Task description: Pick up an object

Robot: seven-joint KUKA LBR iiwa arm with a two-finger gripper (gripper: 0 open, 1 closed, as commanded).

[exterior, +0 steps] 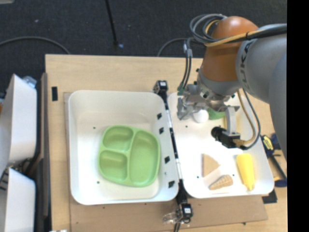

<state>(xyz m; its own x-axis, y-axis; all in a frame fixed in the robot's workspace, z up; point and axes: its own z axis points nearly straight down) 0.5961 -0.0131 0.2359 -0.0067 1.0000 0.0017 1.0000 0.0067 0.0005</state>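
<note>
Camera view shows the gripper (199, 111) low in the right bin (193, 178), over a white ball (201, 115); I cannot tell its finger state. Nearby lie corn (245, 170), a wedge (209, 165) and a cone (221, 182)

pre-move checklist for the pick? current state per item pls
1. Gripper over the right bin: ok, it sits at the bin's far end.
2. Finger state: cannot tell, the wrist hides it.
3. Object in grasp: cannot tell; a white round object sits right at the gripper, contact unclear.
4. Other targets reachable: ok; yellow corn-like piece, tan wedge and cone-shaped piece lie apart at the near end.
5. Black object near the cables: cannot tell whether it is loose or part of the rig.
6. Left bin: ok, green divided tray lies flat, away from the arm.
</note>
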